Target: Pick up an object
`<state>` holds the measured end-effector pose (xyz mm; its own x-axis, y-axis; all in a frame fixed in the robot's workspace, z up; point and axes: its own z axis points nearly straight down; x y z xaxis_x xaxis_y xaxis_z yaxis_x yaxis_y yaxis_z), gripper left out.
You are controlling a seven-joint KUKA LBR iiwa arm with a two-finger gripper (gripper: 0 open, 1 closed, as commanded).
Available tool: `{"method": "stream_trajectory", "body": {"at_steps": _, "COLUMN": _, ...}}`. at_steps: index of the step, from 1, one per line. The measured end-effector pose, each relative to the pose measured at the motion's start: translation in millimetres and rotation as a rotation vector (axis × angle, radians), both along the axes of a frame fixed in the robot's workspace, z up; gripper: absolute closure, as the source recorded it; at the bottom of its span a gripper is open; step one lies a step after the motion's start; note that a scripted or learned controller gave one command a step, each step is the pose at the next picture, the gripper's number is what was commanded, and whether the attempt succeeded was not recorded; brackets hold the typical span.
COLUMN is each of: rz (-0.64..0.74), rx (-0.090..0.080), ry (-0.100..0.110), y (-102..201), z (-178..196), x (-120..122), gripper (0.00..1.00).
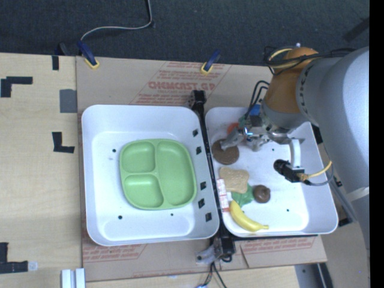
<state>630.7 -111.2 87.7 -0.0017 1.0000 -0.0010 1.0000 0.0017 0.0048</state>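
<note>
Closest to the camera in the right bin [312, 218] there's a banana [246, 219] lying near the front wall. Just behind it sits a slice of bread [234, 177] with something green poking out under its edge, and a small brown ball [261, 193] just right of that. A striped packet [221, 194] sits by the divider. Further back is a round brown cookie-looking thing [226, 154], and the claw [229, 143] is right over it, touching or nearly so. Honestly can't tell if the claw is open or closed from this angle, it's too small and blurry. The left bin [99, 161] has a green divided plate [159, 174] in the middle. Both bins sit on cardboard on the bench [36, 179].
</note>
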Motion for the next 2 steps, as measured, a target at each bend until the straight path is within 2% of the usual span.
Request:
{"method": "stream_trajectory", "body": {"at_steps": 1, "rz": -0.006, "rx": 0.004, "ry": 0.025, "y": 7.1, "z": -2.2, "x": 34.5, "gripper": 0.00}}
{"method": "stream_trajectory", "body": {"at_steps": 2, "rz": -0.005, "rx": 0.004, "ry": 0.030, "y": 7.3, "z": 6.9, "x": 33.6, "gripper": 1.00}}
